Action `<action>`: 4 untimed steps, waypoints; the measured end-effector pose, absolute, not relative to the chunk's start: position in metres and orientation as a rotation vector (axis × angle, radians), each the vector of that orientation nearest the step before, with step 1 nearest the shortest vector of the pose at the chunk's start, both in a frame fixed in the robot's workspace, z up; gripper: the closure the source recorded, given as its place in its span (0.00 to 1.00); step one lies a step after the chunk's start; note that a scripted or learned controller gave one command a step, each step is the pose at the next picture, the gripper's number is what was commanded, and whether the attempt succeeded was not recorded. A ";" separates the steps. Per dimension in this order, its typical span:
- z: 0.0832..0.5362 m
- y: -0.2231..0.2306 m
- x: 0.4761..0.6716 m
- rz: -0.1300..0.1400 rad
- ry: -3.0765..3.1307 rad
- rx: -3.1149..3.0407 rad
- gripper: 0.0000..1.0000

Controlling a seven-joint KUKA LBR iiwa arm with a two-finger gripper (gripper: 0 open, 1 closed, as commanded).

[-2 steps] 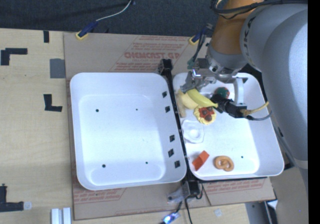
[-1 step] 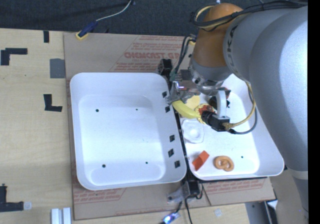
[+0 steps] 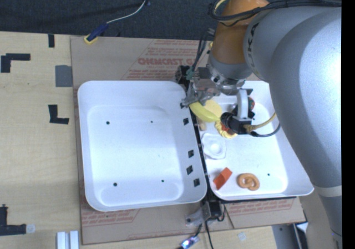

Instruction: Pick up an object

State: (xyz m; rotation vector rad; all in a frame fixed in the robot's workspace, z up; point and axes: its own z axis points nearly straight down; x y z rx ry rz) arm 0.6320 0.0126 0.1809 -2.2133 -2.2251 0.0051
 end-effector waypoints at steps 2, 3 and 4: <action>0.181 0.051 0.610 0.009 -2.224 -2.212 1.00; 0.234 0.072 0.626 0.000 -2.228 -2.214 1.00; 0.110 0.141 0.665 0.018 -2.223 -2.205 1.00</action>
